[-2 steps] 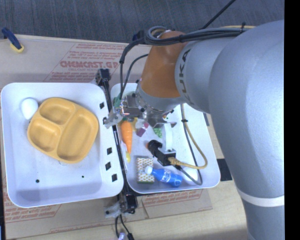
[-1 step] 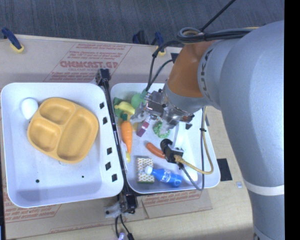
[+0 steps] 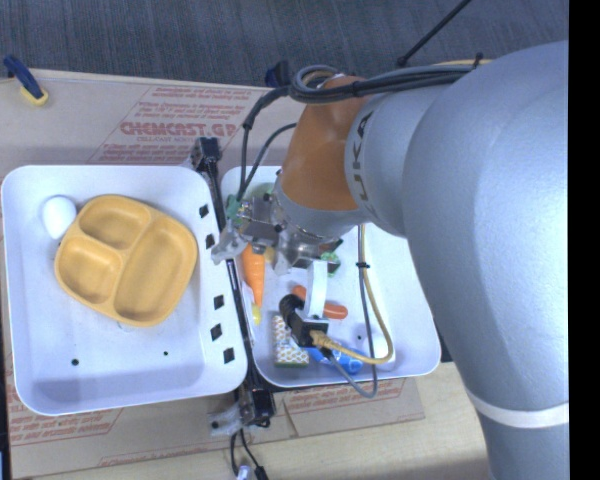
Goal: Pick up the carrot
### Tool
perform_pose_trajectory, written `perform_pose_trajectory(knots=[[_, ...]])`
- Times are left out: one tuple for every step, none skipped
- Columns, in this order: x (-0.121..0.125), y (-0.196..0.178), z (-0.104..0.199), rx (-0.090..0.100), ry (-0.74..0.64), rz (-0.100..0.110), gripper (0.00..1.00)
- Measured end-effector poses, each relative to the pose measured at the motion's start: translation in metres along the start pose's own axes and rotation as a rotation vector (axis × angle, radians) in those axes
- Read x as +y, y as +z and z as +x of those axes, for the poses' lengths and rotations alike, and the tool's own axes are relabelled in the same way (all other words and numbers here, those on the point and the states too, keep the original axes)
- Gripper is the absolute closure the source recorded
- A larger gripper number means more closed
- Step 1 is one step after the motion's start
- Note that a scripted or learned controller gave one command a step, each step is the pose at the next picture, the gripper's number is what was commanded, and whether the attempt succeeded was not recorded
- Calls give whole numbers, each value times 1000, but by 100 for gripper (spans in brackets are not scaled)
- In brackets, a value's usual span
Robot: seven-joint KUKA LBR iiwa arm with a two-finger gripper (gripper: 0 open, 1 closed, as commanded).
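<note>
- End effector [image 3: 257, 251] low over carrot [image 3: 254, 274] in right bin [image 3: 405, 278]; opening and hold: cannot tell.
- Risk: slip, or snagging neighbouring clutter near left wall.
</note>
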State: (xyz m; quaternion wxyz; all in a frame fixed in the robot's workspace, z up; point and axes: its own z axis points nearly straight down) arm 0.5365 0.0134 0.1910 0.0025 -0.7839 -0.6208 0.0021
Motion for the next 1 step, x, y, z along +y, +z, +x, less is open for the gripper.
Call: perform_pose_trajectory(knots=[[0,0,0,0,0,0,0]])
